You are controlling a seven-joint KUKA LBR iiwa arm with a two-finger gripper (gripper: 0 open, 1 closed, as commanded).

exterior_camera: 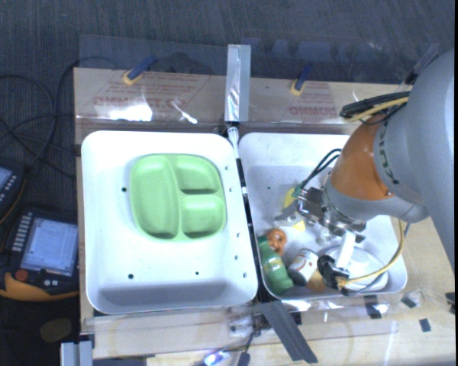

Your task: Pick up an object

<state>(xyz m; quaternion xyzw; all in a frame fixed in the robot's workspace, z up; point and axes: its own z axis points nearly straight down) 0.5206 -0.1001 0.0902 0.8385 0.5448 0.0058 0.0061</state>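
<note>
You have a green plate lying flat in the left bin. In the right bin, the gripper sits low, just beside a yellow scrap. Toward the near wall cluster a green toy, an orange piece and a white item, possibly a cup.

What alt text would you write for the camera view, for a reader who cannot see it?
A grey robot arm with an orange band has its gripper low in the right white bin, near small items, among them a green item and an orange item. The left white bin holds a green divided plate.
</note>
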